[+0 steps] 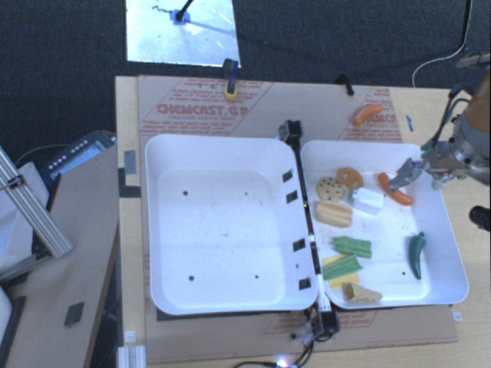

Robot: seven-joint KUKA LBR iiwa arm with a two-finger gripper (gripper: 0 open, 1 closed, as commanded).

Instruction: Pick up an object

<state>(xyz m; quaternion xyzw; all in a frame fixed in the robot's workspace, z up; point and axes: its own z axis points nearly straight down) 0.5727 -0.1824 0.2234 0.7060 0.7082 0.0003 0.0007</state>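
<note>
Nothing is lifted yet: the gripper (404, 176) hangs open and empty just above the orange sausage (394, 190) in the right bin (449, 263). Closing and lifting remain

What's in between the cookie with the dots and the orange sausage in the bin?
In the camera view, a pretzel and a white block lie between the cookie and the orange sausage.

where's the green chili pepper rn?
In the camera view, the green chili pepper lies in the right bin, near its right wall, below the orange sausage and right of the green pieces.
</note>
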